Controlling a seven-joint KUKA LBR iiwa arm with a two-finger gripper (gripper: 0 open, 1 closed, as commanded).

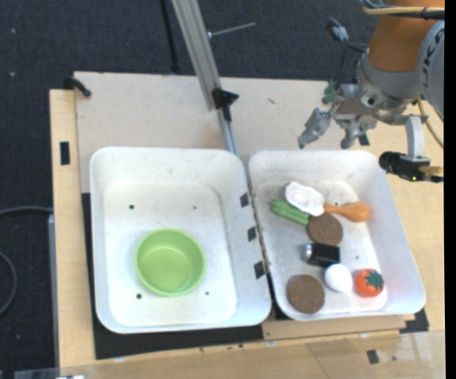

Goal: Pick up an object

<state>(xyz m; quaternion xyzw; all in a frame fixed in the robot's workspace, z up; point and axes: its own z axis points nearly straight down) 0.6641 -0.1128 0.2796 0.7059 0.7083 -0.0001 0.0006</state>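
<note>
Setting: dark carpeted floor surrounds a pale wooden bench (148, 109) that carries two shallow white bins side by side, so everything pickable stays corralled.
Landmark: the right bin (397, 235), taken as the reference for every place below.
Nearest items: inside it at the near edge lie a brown disc (305, 293), a white egg (338, 278) and a red tomato (369, 283), close together, the egg just beside the tomato.
Middle items: a small black block (321, 253) sits under a second brown disc (324, 230).
Far items: a green vegetable (290, 211), a white crumpled piece (304, 197) overlapping it, and an orange carrot-like toy (350, 210).
Left of it: the left bin (109, 212) holds a green bowl (170, 261), likely a drop-off side.
Beyond it: the end effector (334, 129) hangs over bare bench past the far rim, fingers spread apart, gripping nothing.
Judgement: no object chosen yet; the clutter favours an isolated target such as the tomato.
</note>
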